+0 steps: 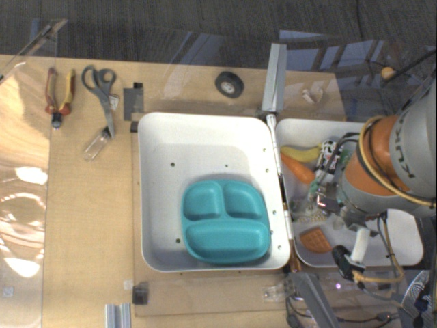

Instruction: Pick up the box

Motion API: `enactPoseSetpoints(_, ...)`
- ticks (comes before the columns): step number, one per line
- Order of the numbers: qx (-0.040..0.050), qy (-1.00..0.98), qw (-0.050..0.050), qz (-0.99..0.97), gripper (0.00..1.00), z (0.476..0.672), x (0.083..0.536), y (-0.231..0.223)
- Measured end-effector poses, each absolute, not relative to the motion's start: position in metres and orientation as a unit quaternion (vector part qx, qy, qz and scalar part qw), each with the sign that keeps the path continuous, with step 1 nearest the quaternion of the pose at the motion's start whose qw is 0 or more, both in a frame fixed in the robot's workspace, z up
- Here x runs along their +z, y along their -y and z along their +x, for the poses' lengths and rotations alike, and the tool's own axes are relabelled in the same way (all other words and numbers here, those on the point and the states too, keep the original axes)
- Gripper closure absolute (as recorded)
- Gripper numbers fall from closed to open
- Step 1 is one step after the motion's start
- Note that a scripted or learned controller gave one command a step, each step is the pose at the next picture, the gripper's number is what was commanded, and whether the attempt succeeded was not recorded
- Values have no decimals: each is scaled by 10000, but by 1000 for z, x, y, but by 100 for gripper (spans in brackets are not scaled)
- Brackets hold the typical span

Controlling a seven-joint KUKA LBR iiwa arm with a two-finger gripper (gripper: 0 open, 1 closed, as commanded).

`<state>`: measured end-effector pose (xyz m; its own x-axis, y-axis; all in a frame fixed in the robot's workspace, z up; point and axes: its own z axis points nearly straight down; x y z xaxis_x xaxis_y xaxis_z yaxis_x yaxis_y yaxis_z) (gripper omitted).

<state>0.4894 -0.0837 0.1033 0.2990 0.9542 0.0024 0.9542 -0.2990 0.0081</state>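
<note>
We are reaching into the right bin (410, 248); gripper (321, 200) state we cannot tell; next we must find the box.

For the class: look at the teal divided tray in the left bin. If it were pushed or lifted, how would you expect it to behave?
The teal tray looks like moulded plastic, so it is probably stiff and light for its size. It lies flat and wide on the left bin floor, so it would likely slide rather than tip or roll. Its smooth, rounded rim may be slippery to pinch.
</note>
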Motion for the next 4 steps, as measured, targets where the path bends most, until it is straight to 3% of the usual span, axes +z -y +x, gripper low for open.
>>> enactPoseSetpoints(1, 76, -6709, 76, 7415, 0, 566, 94, 96)
enactPoseSetpoints(2, 98, -6832, 106, 7301, 0, 528, 94, 92)
enactPoseSetpoints(3, 122, -6835, 147, 7297, 100, 532, 107, 93)
enactPoseSetpoints(4, 116, -6830, 157, 7302, 0, 532, 108, 95)
